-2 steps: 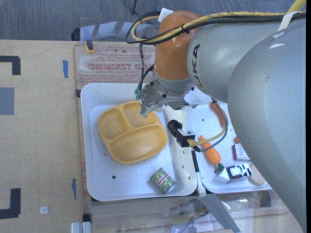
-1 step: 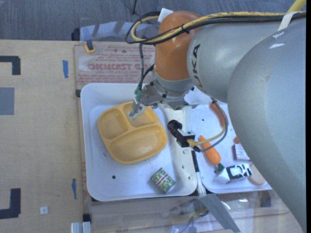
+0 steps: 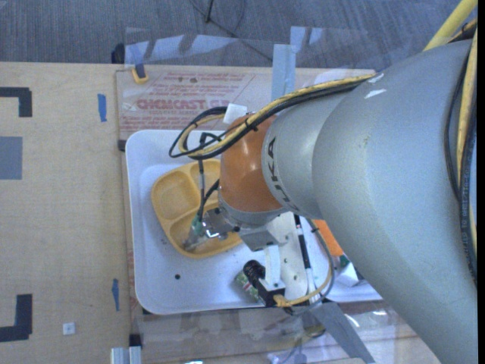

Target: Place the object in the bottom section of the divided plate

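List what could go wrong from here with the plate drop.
1. The claw sits low over the plate's bottom section, near its rim; a nudge could shove or tip the plate.
2. The arm hides much of the bin, so a missed drop could go unseen.

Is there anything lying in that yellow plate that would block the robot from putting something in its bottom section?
Nothing visible does. The yellow divided plate looks bare where it shows, but the arm hides its right side and part of the bottom section.
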Available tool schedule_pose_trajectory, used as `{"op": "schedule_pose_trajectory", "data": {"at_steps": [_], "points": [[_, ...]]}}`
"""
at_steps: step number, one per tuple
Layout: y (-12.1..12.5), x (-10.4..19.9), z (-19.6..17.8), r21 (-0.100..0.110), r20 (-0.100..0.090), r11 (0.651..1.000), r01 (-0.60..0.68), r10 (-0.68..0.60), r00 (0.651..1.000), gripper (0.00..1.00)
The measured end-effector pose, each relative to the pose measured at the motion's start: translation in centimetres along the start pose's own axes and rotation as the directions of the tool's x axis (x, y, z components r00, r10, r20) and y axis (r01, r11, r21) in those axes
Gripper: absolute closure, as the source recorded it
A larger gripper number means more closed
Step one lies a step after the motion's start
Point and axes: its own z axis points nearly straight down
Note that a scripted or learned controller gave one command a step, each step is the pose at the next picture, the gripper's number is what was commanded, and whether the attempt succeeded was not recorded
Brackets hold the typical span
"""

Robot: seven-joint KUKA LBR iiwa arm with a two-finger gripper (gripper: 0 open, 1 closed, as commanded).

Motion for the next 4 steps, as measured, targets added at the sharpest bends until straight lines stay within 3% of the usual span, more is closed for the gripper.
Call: {"op": "schedule_pose_trajectory", "data": {"at_steps": [1, 2, 3, 4], "points": [[2.1, 2.0, 0.1, 0.008, 0.003, 0.961, -0.276, 0.276, 0.961, 0.00], [4.5, -0.7, -3.7, 0.028, 0.036, 0.549, -0.835, 0.835, 0.550, 0.00], [6.5, -7.0, -25.8, 0.007, 0.011, 0.530, -0.848, 0.848, 0.530, 0.00], [8.3, -2.6, -18.2, 0.010, 0.010, 0.680, -0.733, 0.733, 0.680, 0.00]]}}
